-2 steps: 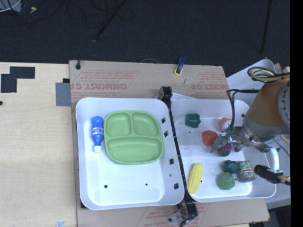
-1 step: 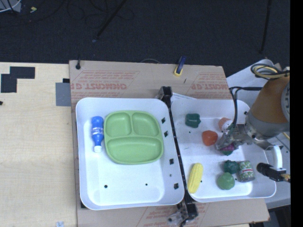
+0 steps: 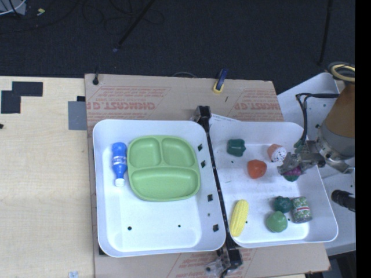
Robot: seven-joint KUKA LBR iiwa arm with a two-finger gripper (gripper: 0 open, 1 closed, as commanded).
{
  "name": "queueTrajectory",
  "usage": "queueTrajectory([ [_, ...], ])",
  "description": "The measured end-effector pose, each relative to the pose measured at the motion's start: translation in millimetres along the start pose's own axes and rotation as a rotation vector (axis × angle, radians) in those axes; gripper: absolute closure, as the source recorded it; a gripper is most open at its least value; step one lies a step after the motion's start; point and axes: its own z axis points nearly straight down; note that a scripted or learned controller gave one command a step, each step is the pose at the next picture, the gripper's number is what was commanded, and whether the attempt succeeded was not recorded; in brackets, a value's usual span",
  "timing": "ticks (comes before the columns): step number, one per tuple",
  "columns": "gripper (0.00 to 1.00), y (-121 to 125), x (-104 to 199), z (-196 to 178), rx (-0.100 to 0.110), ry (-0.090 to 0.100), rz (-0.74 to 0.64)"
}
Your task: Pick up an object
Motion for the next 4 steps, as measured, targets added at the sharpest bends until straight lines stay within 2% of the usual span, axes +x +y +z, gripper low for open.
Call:
queueTrajectory([
  [1,1.0,-0.6,1.9,-43.0,0.001,0.001,-0.011],
  [2,1.0,-0.5,0.4,-62.1,0.003,0.001,-0.009],
  [3,1.0,2.2,44.8,-60.9,0.006,0.004,-0.013],
  [4,1.0,-10.6,102.4,-53.5,0.008,0.005,-0.014],
])
